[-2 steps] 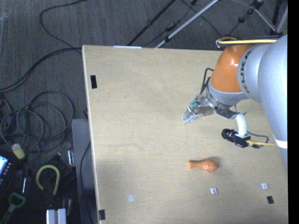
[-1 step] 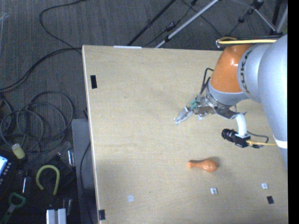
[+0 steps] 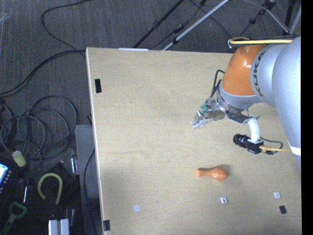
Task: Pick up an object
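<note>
An orange, pear-shaped object lies on its side on the tan bench top, toward the front right, with its narrow end pointing left. My gripper hangs over the bench about a hand's width behind and slightly left of it, pointing left and down. Nothing is visible in the gripper, and it is apart from the orange object. The grey arm with its orange band comes in from the right, with a black cable fitting below the wrist.
Small white tags and a black tag lie near the front right. Another black tag sits by the left edge. Cables and tools lie on the floor to the left, and tripod legs stand behind.
</note>
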You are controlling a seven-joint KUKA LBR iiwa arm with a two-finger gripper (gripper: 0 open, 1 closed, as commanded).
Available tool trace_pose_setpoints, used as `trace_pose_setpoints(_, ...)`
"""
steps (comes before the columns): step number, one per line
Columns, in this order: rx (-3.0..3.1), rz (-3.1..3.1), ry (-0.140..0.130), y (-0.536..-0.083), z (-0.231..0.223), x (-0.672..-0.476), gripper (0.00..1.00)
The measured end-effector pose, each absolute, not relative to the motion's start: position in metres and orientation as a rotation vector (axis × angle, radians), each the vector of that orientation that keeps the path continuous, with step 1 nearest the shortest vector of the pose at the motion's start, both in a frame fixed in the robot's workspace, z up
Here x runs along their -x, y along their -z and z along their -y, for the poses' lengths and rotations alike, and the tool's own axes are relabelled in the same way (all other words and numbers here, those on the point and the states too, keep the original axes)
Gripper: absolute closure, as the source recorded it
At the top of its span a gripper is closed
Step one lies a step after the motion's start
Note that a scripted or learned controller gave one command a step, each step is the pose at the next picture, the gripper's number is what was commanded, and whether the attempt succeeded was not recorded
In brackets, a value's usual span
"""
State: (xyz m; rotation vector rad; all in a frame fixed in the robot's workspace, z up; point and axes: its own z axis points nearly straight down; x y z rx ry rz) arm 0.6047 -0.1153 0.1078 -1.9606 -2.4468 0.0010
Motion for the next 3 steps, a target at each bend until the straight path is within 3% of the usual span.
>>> trace_pose_setpoints(1, 1.96, 2.447, -0.001, -0.108, 0.115, -0.605, 0.0)
trace_pose_setpoints(2, 2.127, 2.312, -0.004, -0.084, 0.152, -0.648, 0.0)
trace_pose_setpoints(3, 1.803, 2.575, -0.004, -0.084, 0.108, -0.668, 0.0)
